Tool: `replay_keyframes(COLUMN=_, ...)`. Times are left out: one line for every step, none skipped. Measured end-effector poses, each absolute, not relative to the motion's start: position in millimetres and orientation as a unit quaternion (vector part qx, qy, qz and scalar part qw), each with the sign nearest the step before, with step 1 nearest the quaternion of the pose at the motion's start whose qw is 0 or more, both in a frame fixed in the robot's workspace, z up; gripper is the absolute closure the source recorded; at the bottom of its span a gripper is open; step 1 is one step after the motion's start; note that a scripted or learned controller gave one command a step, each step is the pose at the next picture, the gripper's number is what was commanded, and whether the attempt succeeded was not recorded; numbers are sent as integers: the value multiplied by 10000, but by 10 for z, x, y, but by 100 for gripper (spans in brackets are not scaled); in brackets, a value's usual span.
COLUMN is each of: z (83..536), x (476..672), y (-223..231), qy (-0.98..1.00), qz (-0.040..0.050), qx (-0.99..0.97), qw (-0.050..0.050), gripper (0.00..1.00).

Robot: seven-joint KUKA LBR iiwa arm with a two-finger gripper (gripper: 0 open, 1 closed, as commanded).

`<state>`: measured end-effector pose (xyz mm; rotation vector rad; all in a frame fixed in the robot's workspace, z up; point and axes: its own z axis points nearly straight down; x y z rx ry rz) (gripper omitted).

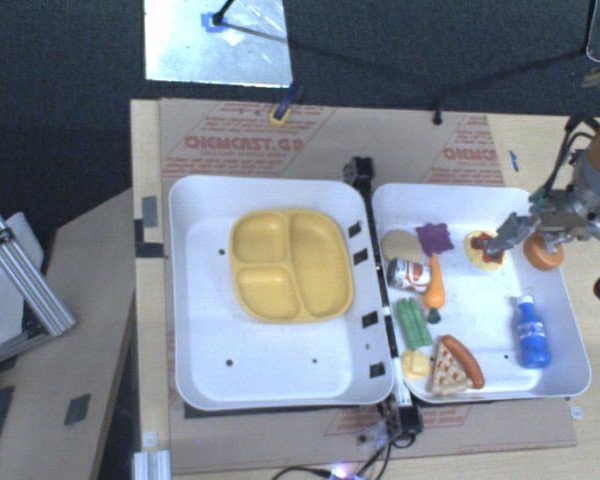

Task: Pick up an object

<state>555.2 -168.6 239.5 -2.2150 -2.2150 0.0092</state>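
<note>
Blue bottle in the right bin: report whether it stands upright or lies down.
Lying down. The blue bottle rests lengthwise on the right bin's floor, white cap toward the far side.

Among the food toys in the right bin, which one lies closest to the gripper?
The small yellow and red toy near the bin's far edge, right at the gripper. The carrot, pizza slice and sausage lie farther left or nearer the camera.

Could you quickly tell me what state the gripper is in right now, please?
Gripper: cannot be told whether open or closed; it sits over the right bin beside a small yellow and red toy, with nothing visibly held.
</note>
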Motion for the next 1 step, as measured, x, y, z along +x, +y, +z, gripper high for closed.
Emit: replay_keyframes(z=2462, x=5577, y=-1682, qy=-7082, qz=-4, qx=-7060, qw=-6, gripper=0)
